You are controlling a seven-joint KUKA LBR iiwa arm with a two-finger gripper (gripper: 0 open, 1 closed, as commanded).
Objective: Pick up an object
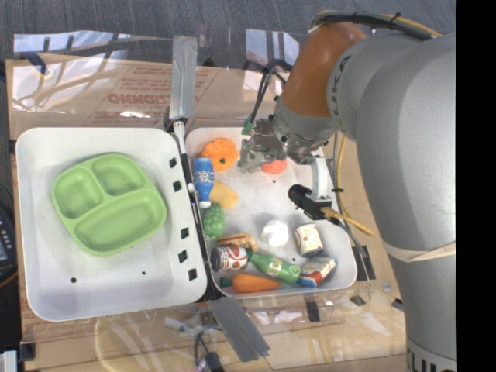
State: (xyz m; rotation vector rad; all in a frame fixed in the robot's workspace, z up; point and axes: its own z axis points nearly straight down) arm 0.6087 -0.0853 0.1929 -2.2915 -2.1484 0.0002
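Green divided plate [108, 202] sits in the left bin [31, 285], orange pumpkin [219, 152] near the right bin's [345, 273] back-left corner, gripper [260, 155] beside it over a red object [274, 167], can't tell about the jaws.

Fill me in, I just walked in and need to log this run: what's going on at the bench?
A grey KUKA arm reaches in over the right bin, its end effector low near the far end, beside a small orange pumpkin and a red-orange item. Nothing is visibly held. The bin also holds a blue bottle, a carrot, a green bottle and a can. The left bin holds a green divided plate.
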